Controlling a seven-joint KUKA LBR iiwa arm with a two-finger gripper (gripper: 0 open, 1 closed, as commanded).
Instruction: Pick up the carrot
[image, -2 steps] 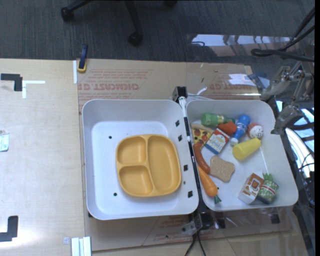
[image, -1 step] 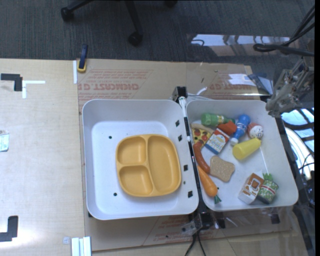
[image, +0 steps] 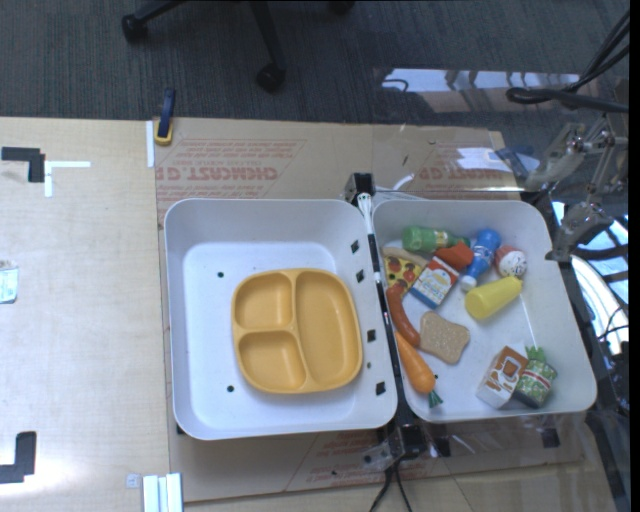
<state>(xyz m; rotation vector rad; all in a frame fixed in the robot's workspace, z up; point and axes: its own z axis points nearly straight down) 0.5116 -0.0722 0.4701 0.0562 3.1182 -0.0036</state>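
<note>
The carrot (image: 415, 365) is orange with a small green stub at its near end. It lies along the left wall of the right bin (image: 560, 330), near the front left corner, pointing toward the front edge. Its far end touches a reddish sausage (image: 401, 313), and a slice of bread (image: 445, 338) lies just to its right.
The right bin also holds a pizza slice (image: 399, 268), a green bottle (image: 428, 239), a blue bottle (image: 484, 250), a yellow mustard bottle (image: 493, 297), a white ball (image: 512, 264) and two small cartons (image: 520, 379). A yellow divided plate (image: 297, 330) sits in the left bin (image: 190, 300).
</note>
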